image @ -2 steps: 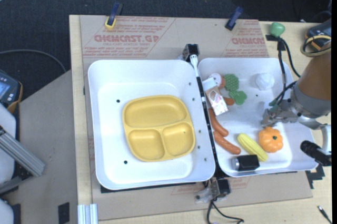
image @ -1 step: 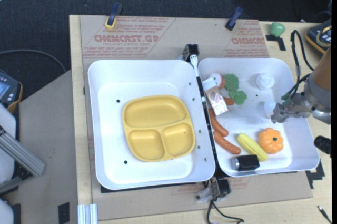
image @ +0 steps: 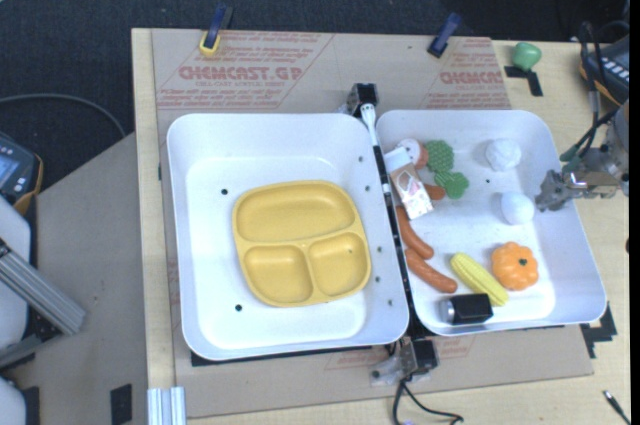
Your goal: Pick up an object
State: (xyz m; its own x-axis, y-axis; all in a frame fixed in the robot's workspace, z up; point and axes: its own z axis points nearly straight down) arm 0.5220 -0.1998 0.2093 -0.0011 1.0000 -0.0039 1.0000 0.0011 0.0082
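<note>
White right bin (image: 560, 308) holds every candidate: pumpkin (image: 515, 266), corn (image: 477, 277), sausages (image: 428, 269), broccoli (image: 439, 155), two white lumps. My gripper (image: 556, 190) sits at the bin's right rim, beside the lower lump (image: 516, 207). Jaw state: cannot tell. Nothing lifted; approach, grasp and lift all remain. Yellow tray (image: 300, 241) lies in the left bin.

Left shallow white plastic bin (image: 190, 213) holds a yellow three-compartment plastic tray (image: 300, 241). Right shallow white plastic bin (image: 575, 283) holds an orange toy pumpkin (image: 515, 266), yellow corn cob (image: 478, 278) and two orange sausages (image: 420, 253). The gripper (image: 552, 193) sits at its right rim.
</note>
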